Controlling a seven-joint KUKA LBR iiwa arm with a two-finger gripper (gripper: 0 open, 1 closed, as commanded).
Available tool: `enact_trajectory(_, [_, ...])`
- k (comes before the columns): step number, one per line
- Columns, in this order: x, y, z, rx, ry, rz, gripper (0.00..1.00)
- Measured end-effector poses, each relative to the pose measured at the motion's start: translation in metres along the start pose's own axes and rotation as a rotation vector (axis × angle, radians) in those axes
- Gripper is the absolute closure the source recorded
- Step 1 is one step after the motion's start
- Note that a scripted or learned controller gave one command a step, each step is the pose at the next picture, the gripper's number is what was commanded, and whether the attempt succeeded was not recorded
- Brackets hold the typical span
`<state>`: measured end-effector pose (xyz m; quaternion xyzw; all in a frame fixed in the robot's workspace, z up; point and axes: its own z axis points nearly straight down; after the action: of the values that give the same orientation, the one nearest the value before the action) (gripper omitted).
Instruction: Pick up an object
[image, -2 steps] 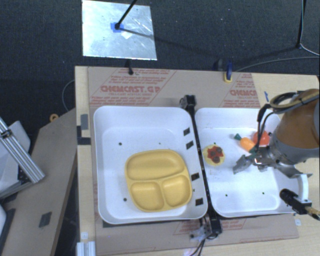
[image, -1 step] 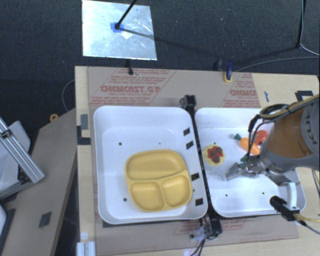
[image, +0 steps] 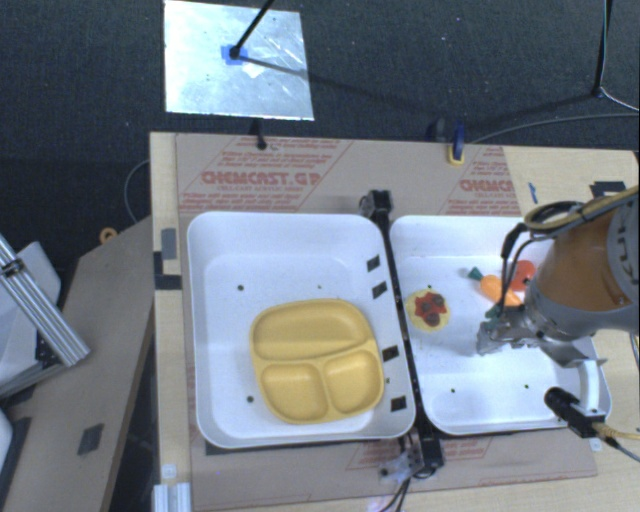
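In the right bin (image: 470, 405) lies a small yellow disc with red and dark toppings (image: 430, 308), near the bin's left wall. An orange carrot-like toy with a green tip (image: 492, 285) lies further right, partly hidden behind the arm. My gripper (image: 489, 339) hangs low over the right bin's floor, just below the orange toy and to the right of the disc. I see nothing held in it. The orange-banded wrist (image: 585, 275) covers the bin's right side.
The left bin (image: 225, 260) holds a yellow three-compartment tray (image: 315, 358) in its lower middle. A black divider strip (image: 395, 310) runs between the bins. Bare white floor lies in the right bin's lower half.
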<state>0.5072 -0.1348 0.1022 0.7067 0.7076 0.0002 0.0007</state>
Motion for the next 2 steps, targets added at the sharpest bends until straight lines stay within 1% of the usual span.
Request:
enact_trajectory(1, [0.008, -0.003, -0.047, -0.003, 0.0, -0.003, 1.0])
enact_trajectory(2, [0.004, -0.006, -0.092, -0.004, -0.001, -0.003, 1.0])
